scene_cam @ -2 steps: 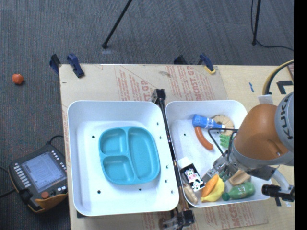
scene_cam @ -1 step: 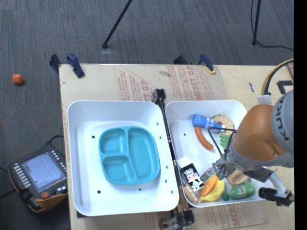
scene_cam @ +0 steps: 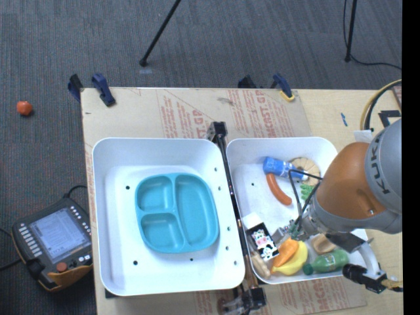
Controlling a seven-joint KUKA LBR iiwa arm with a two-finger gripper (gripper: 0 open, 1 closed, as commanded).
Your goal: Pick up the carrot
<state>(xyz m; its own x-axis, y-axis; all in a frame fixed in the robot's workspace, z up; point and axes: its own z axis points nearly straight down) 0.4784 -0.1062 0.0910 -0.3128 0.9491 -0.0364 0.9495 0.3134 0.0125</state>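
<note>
The carrot (scene_cam: 285,254) is an orange wedge lying near the front edge of the right bin (scene_cam: 244,156), pressed against a yellow banana (scene_cam: 299,257). My gripper (scene_cam: 293,231) hangs low in that bin, just above and behind the carrot, under the orange wrist band (scene_cam: 348,179). The arm hides much of the bin's right half. Nothing is visibly held.
The right bin also holds a red sausage (scene_cam: 279,189), a blue bottle (scene_cam: 278,167), a cow-patterned box (scene_cam: 262,239), a green item (scene_cam: 328,262) and a tan piece (scene_cam: 321,244). A blue divided plate (scene_cam: 176,212) sits in the left bin (scene_cam: 108,176).
</note>
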